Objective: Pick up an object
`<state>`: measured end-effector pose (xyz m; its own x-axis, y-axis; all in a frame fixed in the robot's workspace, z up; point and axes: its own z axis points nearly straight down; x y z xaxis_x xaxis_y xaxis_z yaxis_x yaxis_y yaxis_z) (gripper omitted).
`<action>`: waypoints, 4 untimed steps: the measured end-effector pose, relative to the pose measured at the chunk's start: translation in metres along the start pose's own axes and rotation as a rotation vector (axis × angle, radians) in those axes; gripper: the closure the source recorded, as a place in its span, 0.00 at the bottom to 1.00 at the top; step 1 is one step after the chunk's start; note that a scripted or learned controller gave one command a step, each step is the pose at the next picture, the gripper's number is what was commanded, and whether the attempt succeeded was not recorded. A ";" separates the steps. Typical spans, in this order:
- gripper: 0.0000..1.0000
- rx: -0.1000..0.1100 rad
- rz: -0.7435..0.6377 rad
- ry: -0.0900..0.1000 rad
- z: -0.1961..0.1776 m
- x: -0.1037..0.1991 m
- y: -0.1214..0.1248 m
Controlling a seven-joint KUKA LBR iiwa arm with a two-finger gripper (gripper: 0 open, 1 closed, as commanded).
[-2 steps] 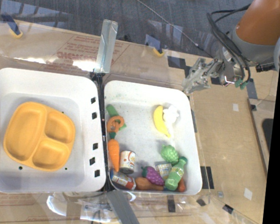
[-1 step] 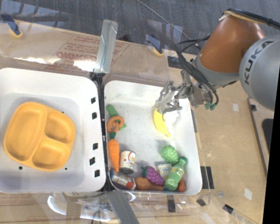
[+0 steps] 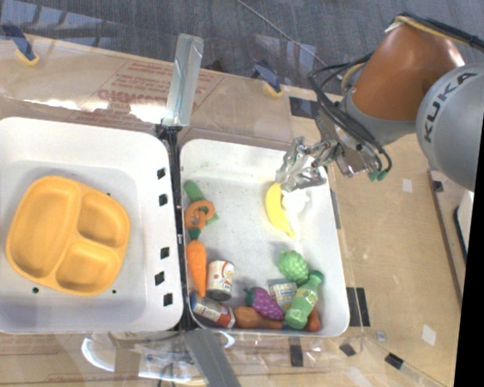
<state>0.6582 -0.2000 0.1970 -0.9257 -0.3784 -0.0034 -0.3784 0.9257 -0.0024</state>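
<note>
gripper [image 3: 301, 171] upper right of right bin [image 3: 333, 233], poised above banana [image 3: 278, 210]; jaw state unreadable; yellow tray [image 3: 68, 234] left

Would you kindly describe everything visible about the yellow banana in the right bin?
The banana is a bright yellow, smooth, plastic-looking toy with a gentle curve and a tapered lower tip. It sits in the upper right part of the right bin, running from upper left to lower right, apart from the pile of toys along the bin's lower edge. The gripper is right at its upper end; whether it grips the banana cannot be told.
</note>
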 end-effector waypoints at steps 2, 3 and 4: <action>1.00 -0.003 -1.404 -0.002 -0.065 0.003 -0.007; 1.00 -0.001 -1.715 -0.003 -0.094 -0.002 0.003; 1.00 0.001 -2.111 -0.007 -0.109 -0.024 0.060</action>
<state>0.6577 -0.1356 0.3056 0.8008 -0.5989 0.0019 -0.5989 -0.8008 -0.0069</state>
